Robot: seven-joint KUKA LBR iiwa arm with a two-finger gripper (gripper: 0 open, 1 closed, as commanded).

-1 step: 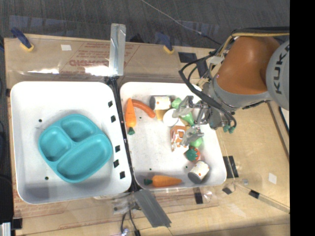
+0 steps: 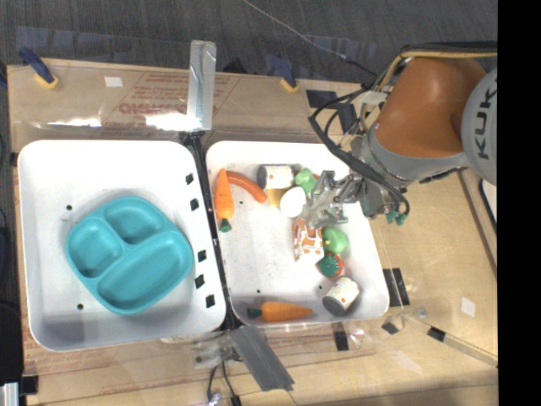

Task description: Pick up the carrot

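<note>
A: Two candidates for "carrot" in the right white bin. Which one?

B: Both look like it. One orange tapered plastic carrot with a green tip lies against the bin's left wall, toward the far side, pointing near-far. Just beside it, a curved orange-red piece that I can't identify. The other orange carrot with a green leafy end lies flat along the near wall, pointing left-right.

A: Handling?

B: My guess is toy food: light, stiff, hollow plastic, smooth skin, so slippery. Not fragile. The taper means a pinch near the tip would squirt it out. I'd take hold across the thick middle, fingers square to the long axis. The left one hugs the wall, so there's little room for a finger on that side. The near one is also close to its wall but lies more in the open on its far side.

A: Your hand now?

B: My two-finger metal gripper is low over the clutter in the middle-right of the bin, near a white round piece, a green ball and an orange-and-white carton. Fingers are lost in the clutter, so I can't tell if they're spread or pressed together, and I see nothing pinched. It's well apart from both carrots.

A: Arm pose?

B: It reaches in from the right with the orange band over the bin's far right corner, wrist angled down and leftward.

A: Left bin?

B: A teal divided plastic plate, no carrot.
</note>
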